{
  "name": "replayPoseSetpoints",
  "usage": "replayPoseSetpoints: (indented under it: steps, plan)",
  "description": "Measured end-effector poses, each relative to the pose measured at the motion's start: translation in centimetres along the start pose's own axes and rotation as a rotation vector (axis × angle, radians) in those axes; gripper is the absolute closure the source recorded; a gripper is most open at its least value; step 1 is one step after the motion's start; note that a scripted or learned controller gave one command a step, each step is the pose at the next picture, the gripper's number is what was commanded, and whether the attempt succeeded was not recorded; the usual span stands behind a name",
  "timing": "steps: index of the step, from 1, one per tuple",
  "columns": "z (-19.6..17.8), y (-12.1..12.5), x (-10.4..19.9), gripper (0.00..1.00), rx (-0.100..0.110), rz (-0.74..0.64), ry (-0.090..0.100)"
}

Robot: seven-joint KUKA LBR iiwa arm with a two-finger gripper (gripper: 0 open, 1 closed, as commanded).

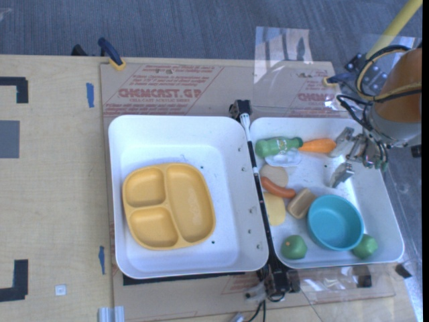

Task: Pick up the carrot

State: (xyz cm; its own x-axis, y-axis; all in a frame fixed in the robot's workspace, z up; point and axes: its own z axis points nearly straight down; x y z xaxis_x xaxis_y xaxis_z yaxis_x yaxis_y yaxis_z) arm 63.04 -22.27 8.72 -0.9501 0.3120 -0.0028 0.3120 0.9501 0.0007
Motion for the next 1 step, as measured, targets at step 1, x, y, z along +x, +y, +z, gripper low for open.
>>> replayPoseSetpoints:
  steps: [1]
  plan:
    - [0.05,1.04,-1.66,0.00,0.005,0.292,0.058]
